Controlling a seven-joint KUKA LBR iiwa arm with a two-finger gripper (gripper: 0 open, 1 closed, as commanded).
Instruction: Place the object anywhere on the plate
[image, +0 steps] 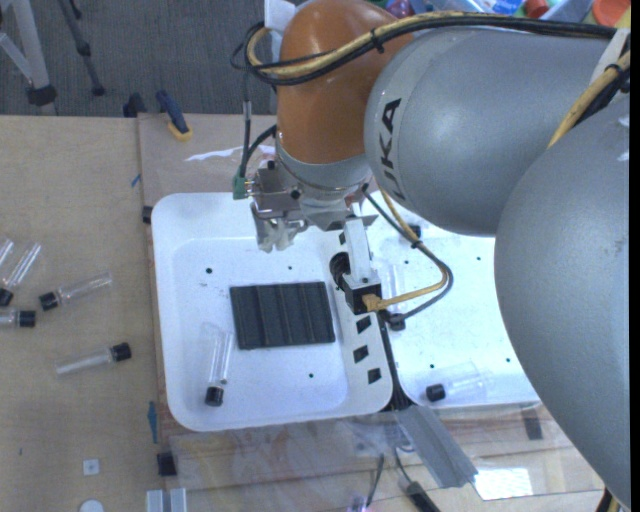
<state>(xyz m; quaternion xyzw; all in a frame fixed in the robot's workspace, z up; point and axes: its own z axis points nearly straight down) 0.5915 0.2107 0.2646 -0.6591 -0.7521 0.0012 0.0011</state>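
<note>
A dark ribbed plate (283, 314) lies flat in the middle of the left bin (180, 250). A clear tube with a black cap (216, 366) lies in that bin, just left of and below the plate's near-left corner. A second clear capped tube (455, 384) rests near the front of the right bin (480, 300). My gripper (273, 236) hangs over the far part of the left bin, a little beyond the plate's far edge, under the orange wrist band. The arm's bulk hides much of the right bin.
Several capped clear tubes (75, 291) lie loose on the bench left of the bins. A blue clamp (172, 113) sits at the back. Black clips (365, 330) and a cable run along the wall between the two bins.
</note>
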